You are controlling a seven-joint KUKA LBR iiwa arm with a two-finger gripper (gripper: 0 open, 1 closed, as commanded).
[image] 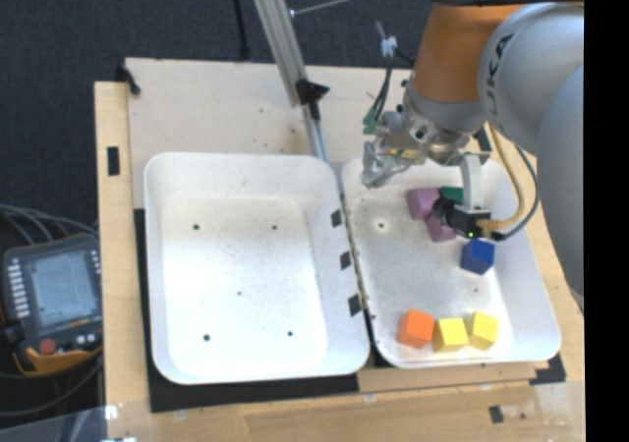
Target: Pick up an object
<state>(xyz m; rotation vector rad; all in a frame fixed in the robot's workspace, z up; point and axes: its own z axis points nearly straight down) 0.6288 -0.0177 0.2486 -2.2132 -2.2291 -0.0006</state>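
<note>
A: Starting at the far left, what is sitting by the left bin?

B: A handheld control unit with a screen is lying left of that bin, off the surface, and its near edge is running out of view. The bin is showing only dark specks on its floor.

A: And right of the left bin?

B: The right bin is touching it along a shared rim. A slanted metal pole is rising behind the left bin's far right corner, its top cut off.

A: The fingers?

B: The fingers are hanging over the right bin's far left corner, blurred and partly masked by the wrist, so I cannot tell how far apart they are standing or whether anything is in them.

A: The objects?

B: All are lying right of the left bin: an orange block, a yellow block and a second yellow block touching in a row at the near rim; farther back, purple blocks partly hidden under cabling, and a blue block.
</note>
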